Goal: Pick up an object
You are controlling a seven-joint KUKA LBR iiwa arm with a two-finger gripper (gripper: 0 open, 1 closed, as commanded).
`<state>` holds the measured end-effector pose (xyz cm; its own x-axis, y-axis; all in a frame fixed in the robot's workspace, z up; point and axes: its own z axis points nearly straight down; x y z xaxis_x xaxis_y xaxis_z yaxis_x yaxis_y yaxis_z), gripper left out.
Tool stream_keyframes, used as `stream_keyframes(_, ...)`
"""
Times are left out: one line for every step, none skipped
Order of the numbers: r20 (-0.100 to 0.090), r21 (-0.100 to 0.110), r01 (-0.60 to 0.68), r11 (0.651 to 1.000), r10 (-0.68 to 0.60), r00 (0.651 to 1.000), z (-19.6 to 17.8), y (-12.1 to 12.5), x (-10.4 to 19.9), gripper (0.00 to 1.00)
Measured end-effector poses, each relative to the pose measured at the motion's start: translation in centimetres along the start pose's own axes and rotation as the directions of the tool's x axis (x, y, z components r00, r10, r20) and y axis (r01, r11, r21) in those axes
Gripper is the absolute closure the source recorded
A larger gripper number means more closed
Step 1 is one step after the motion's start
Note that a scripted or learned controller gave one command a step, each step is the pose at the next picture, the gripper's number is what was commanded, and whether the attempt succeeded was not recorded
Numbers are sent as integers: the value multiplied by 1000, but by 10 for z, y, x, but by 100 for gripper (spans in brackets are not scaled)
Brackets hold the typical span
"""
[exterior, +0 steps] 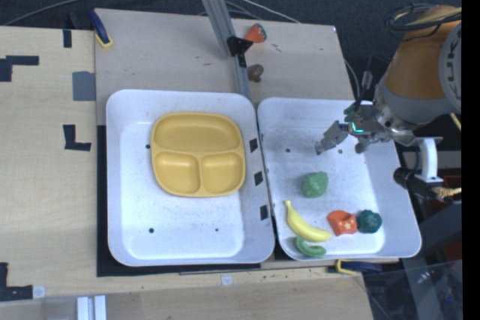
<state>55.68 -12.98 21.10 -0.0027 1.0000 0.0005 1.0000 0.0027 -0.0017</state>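
While the arm's upper part is cut off at the right edge, the gripper (343,139) is seen over the right bin (281,161).
Its fingers are spread and nothing is held between them; a green lump (315,184) lies just nearer, apart from it, with a banana (304,225) and a red piece (341,222) nearer still.

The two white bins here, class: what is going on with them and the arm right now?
A grey and orange robot arm reaches in from the right, and its gripper hangs over the right bin with nothing between its fingers. Below it lie a green lump, a banana, a red piece and a dark green piece, all untouched. The left bin holds a yellow divided plate. Nothing has been picked up yet.
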Motion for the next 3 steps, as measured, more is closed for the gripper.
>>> stream_keyframes(0,5,-1,1000,1,1000,52,-10,6,0)
stream_keyframes(0,6,-1,1000,1,1000,96,-11,9,0)
stream_keyframes(2,-1,-1,1000,1,1000,122,-11,9,0)
